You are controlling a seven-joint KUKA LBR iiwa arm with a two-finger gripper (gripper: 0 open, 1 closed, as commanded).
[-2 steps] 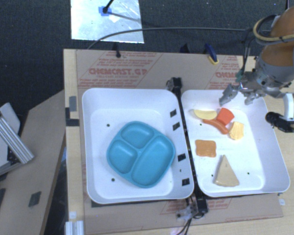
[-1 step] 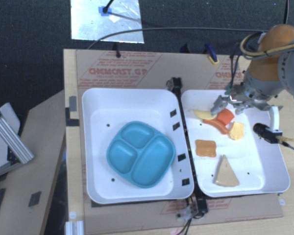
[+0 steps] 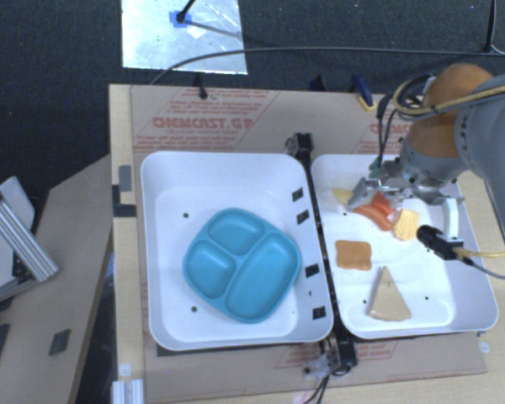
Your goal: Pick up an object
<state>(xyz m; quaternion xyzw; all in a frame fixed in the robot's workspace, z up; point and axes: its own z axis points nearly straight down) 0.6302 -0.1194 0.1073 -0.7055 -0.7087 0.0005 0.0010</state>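
My gripper (image 3: pixel 375 194) hangs low over the back of the right bin (image 3: pixel 471 310), its tip just above an orange-red piece (image 3: pixel 375 214). A yellow block (image 3: pixel 405 224) lies right beside that piece on its right. A pale yellow bit (image 3: pixel 343 196) pokes out at the gripper's left. Nearer the front lie a flat brown square (image 3: pixel 353 254) and a beige wedge (image 3: pixel 388 297). The gripper body hides where its tip meets the orange-red piece.
The left bin (image 3: pixel 172 225) holds a blue divided plate (image 3: pixel 242 263). A black divider (image 3: pixel 313 225) runs between the two bins. The grey arm (image 3: pixel 488 133) enters from the right, above the right bin's back corner.
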